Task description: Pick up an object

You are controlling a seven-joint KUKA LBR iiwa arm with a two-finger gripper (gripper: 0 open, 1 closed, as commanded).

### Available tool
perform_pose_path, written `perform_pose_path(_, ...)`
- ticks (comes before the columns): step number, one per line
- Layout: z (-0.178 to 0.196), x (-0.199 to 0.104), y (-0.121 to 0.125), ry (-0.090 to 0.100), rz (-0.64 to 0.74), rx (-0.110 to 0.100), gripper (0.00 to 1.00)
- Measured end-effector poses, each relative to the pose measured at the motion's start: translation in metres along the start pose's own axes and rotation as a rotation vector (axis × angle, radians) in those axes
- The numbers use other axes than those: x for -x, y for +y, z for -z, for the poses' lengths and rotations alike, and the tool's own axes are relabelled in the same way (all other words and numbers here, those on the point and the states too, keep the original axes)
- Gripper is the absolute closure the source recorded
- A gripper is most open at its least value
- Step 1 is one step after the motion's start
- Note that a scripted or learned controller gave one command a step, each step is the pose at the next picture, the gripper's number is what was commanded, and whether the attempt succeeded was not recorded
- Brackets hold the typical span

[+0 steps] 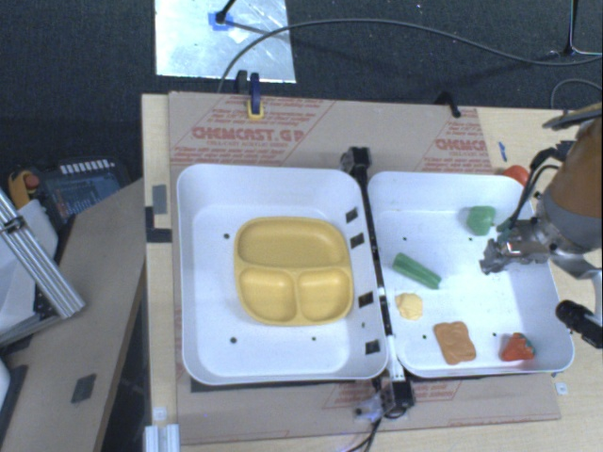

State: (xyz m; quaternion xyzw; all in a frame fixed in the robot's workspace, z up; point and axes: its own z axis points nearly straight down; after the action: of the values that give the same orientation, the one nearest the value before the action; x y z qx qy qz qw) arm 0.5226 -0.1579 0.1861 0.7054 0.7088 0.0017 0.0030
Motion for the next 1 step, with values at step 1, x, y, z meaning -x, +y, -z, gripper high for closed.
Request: perform_pose_path(1,0.0478,-0.0024,0.0103,0.000,0.001,0.000,1.00)
